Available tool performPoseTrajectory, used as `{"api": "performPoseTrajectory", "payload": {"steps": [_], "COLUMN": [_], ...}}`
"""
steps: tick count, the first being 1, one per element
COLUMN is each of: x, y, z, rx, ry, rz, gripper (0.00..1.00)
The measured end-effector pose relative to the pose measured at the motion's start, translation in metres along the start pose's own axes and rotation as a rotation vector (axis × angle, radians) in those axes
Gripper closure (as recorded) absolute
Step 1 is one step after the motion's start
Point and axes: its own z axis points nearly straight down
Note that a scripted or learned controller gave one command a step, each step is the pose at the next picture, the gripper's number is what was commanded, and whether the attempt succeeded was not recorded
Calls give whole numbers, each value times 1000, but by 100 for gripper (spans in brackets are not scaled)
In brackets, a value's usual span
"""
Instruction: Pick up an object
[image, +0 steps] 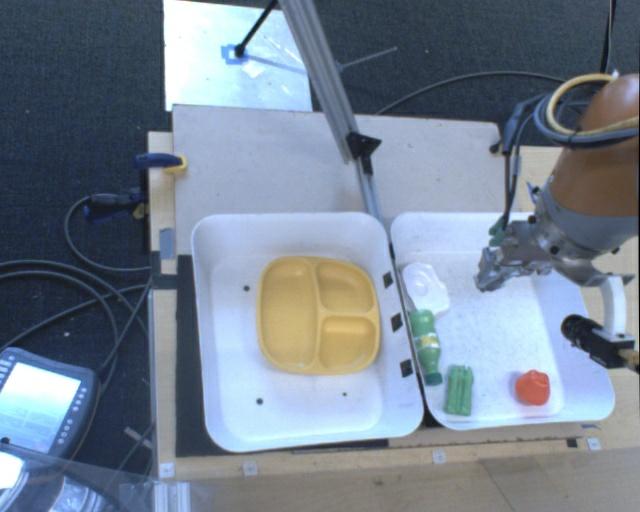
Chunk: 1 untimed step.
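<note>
The right bin (585, 405) holds several small objects. A crumpled white item (425, 287) lies by its left wall. Just below that lies a green bottle (426, 345) with a pale label. A ridged green piece (459, 389) rests near the front edge, and a red-orange object (533, 387) sits at the front right. My gripper (490, 273) hangs over the upper middle of this bin, to the right of the white item and apart from every object. The grey wrist and orange band reach in from the right.
The left bin (225, 400) holds a yellow divided plate (318, 314). A slanted metal pole (335, 90) crosses the back of the bench, ending between the bins. Cables and a blue clamp (160, 161) lie off the bench's left side.
</note>
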Motion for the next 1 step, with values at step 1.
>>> {"api": "performPoseTrajectory", "payload": {"steps": [1], "x": [50], "y": [11], "z": [14], "rx": [3], "ry": [0], "rz": [0], "gripper": [100]}}
